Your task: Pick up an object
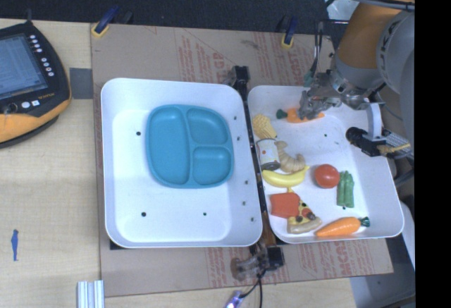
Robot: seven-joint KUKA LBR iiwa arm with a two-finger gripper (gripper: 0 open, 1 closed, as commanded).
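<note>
Grasp attempted at right bin's far edge
The gripper (308, 111) was lowered over a small carrot (304, 116) in the right bin (384, 180); its state could not be told; a straight lift was judged next

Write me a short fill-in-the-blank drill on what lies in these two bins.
1. The blue divided plate lies in the ____ bin.
2. The gripper is down over a small ____ carrot in the right bin.
3. The banana is ____ in colour.
4. The tomato lies beside a ____ vegetable.

Missing words: left; orange; yellow; green
</note>
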